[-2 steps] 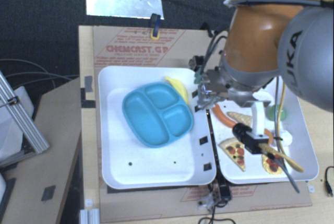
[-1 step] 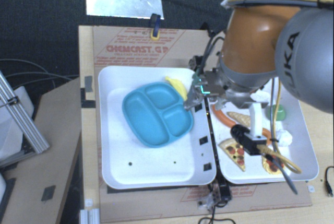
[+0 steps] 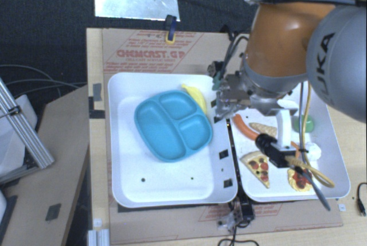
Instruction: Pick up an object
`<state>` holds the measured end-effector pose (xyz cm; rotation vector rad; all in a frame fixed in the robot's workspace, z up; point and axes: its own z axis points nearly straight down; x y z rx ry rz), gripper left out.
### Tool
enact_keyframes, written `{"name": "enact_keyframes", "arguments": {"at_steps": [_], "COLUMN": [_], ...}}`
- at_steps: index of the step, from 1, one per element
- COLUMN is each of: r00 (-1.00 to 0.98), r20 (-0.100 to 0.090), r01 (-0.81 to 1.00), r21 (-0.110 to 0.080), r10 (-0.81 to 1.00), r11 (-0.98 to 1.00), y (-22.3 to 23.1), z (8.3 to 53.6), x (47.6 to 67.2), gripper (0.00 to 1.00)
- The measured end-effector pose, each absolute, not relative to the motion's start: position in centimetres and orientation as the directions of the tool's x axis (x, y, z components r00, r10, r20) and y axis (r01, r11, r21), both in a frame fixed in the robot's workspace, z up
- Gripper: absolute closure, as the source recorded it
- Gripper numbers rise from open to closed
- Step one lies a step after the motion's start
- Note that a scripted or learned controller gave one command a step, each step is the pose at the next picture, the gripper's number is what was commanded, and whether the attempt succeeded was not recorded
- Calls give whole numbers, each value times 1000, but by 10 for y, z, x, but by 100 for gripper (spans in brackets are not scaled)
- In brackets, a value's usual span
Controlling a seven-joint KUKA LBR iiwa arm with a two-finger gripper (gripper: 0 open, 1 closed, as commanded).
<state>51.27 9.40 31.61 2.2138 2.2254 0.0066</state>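
My tool (image 3: 225,102) hangs over the bins' divider, at three o'clock of the blue plate (image 3: 172,124); I cannot tell its state.

My arm (image 3: 338,61) was mostly smooth grey with black KUKA lettering on the shell, plus that fat shiny orange band (image 3: 281,32) above the wrist. A yellowish cable ran over the top and thinner dark wires hung by the metal wrist block. The gripper end looked black, I think.
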Motion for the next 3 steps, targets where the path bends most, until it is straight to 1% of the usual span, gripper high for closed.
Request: {"name": "enact_keyframes", "arguments": {"at_steps": [1,2,3], "r00": [-5,-8,-9], "r20": [1,3,5], "r01": [1000,1000,1000], "r21": [4,6,13], "r10": [1000,1000,1000], "r11": [5,8,9], "y": [94,146,199], "z": [316,331,410], "x": [513,545,588], "gripper": [0,0,0]}}
